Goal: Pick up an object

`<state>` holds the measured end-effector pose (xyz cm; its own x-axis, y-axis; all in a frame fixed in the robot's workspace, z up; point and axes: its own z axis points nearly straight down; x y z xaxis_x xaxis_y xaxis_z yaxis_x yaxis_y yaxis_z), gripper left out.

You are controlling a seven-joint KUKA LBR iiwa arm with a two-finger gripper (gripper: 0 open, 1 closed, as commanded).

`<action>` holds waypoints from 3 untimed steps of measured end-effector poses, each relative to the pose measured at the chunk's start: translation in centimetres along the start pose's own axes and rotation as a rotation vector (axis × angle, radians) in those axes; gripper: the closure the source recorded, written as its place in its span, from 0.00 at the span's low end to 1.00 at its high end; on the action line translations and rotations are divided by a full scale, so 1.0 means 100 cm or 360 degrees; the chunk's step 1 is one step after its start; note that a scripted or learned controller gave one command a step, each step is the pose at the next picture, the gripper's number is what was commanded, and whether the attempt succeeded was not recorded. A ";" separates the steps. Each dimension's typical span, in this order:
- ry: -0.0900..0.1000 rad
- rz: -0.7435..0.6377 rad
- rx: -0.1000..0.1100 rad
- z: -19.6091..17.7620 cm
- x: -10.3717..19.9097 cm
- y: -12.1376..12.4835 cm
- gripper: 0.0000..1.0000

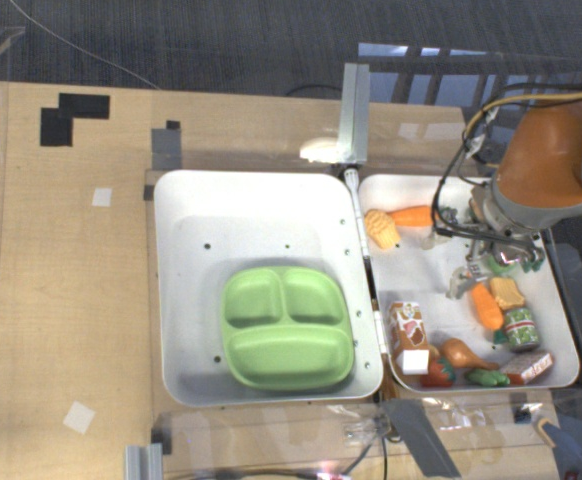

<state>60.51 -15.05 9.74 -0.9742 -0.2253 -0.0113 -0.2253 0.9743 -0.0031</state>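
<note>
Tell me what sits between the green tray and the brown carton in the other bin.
In the camera view, only the two bins' adjoining walls lie between the green tray and the brown carton.

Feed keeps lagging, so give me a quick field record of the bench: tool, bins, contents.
tool: low over the right bin, above the toy food near its right side
tool contents: cannot tell
left bin: holds a green divided tray
right bin: holds a carrot by the top left, a small can, an orange piece, a carton, other small toy food along the bottom
arm: enters from the right
</note>
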 end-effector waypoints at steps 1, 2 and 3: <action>-0.0004 0.0097 0.0005 0.007 0.052 -0.024 0.00; -0.0008 0.0105 0.0005 0.006 0.075 -0.017 0.00; -0.0013 0.0099 0.0009 0.005 0.098 -0.005 0.00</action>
<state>51.09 -17.76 9.09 -0.9862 -0.1646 -0.0199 -0.1645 0.9864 -0.0076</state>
